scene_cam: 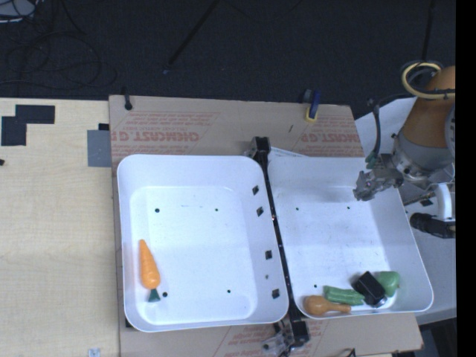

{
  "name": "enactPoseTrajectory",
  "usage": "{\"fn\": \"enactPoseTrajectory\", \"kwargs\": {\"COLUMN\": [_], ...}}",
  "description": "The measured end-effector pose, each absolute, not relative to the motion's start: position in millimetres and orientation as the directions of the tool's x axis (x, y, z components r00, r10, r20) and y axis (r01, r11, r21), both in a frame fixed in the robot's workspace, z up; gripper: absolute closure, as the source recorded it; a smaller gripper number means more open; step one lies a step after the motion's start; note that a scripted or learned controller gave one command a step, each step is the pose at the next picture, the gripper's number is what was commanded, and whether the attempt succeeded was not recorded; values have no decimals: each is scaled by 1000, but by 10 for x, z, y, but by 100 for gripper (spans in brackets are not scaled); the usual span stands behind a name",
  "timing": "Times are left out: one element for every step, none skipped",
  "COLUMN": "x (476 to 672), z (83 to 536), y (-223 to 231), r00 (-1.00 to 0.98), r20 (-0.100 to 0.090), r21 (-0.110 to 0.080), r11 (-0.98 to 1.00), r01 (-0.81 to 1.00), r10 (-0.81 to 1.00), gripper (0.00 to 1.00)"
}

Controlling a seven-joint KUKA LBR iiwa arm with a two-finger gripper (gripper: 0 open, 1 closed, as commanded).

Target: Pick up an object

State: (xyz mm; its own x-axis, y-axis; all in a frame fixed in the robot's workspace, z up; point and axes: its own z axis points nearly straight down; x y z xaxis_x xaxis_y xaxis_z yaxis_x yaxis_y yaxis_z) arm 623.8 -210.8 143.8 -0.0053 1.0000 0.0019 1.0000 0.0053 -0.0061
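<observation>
No object is in the grasp yet, and the candidates sit in two places. A small cluster lies against the near rim of the right-hand shallow white plastic bin (416,253): a black blocky item (369,288) lies partly over a pale green rounded piece (388,280) and a darker green elongated vegetable-like toy (341,295), with an orange-tan gourd-shaped toy (324,306) just beside them at the lip. They touch or overlap, likely having slid into the low corner, so picking one out cleanly looks awkward. Alone in the left-hand white bin (125,199), near its left wall, lies an orange plastic carrot with a dark green stub (149,265), well apart from everything else. The grey two-finger gripper (366,187) hangs over the far right edge of the right bin, well away from the cluster, carrying nothing visible. Its fingers are small, dark and blurred against the wrist hardware; cannot tell their spread. The arm's orange band (431,121) is cut off at the frame edge. The black item's true shape is unclear.
</observation>
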Motion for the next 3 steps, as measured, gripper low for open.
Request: {"fn": "enactPoseTrajectory", "kwargs": {"x": [6437,6442,6439], "z": [878,1099,1088], "y": [-1830,-2124,-2111], "r00": [-3,0,-2], "r20": [2,-2,0], "r21": [-5,0,-1], "r11": [3,0,2], "r01": [1000,1000,1000], "r10": [1000,1000,1000], "gripper": [100,100,0]}}
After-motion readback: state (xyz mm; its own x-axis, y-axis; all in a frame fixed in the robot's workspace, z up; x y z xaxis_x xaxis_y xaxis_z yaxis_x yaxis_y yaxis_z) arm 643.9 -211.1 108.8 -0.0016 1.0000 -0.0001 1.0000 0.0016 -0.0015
